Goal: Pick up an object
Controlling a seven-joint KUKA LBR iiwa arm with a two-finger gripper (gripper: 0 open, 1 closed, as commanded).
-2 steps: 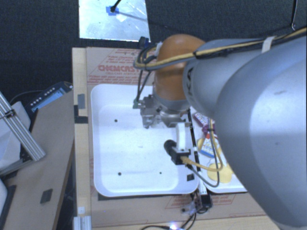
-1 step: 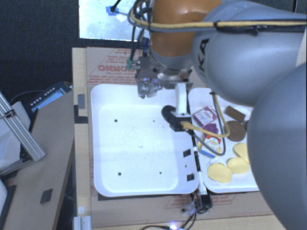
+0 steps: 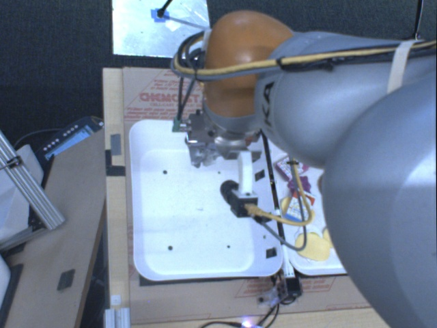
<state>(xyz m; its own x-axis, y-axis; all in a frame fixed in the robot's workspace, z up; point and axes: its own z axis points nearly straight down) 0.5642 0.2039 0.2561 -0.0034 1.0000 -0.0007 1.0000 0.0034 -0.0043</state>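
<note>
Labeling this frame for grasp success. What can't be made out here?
- Gripper: finger state unreadable in the camera view; the wrist and orange band crowd over it from above.
- Right bin: mostly hidden behind the grey arm; just a strip with colourful items, too cluttered to identify.
- Left bin: its far right corner is hidden by the wrist.

2 bins [image 3: 157, 251] side by side, arm [image 3: 341, 115] above both
</note>
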